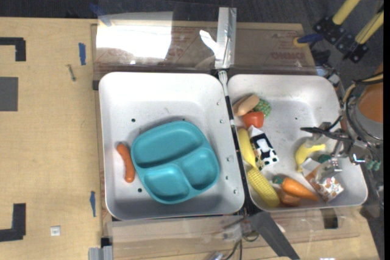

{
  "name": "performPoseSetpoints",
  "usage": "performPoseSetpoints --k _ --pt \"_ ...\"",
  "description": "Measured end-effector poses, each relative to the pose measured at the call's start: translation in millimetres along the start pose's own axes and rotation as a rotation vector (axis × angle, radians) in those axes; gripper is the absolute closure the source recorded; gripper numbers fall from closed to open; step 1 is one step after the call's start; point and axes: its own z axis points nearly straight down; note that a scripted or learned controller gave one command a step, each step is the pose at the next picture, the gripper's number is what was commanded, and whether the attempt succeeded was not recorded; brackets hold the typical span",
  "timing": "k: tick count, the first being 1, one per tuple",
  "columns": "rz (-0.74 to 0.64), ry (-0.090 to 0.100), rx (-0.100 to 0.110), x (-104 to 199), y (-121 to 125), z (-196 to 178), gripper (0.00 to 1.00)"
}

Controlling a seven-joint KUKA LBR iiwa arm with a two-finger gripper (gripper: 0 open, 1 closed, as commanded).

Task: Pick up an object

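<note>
Nothing lifted yet — the pick is still ahead of us.

We see the arm (367, 108) coming in at 3 o'clock, its orange band at the frame's edge and its dark pincer (326, 134) low over the right bin (286, 87), reaching toward 9 o'clock; we cannot tell how far the pincer is spread, and we see nothing in it. The candidates lie in that bin: a banana piece (306, 152) just below the pincer, a carrot (297, 187) at 6 o'clock, corn (262, 186) and a long banana (245, 146) along the 9 o'clock wall, a cow toy (264, 151) beside them. The left bin (116, 94) holds a teal tray (175, 161) and a sausage (127, 162) — well apart from the arm. We judge the banana piece the likeliest target, with descent, closing and lift all left.
</note>
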Motion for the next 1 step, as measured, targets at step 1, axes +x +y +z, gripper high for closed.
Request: performPoseSetpoints --k 1 --pt "-0.234 -0.022 0.005 4.6 65.5 48.1 0.0"
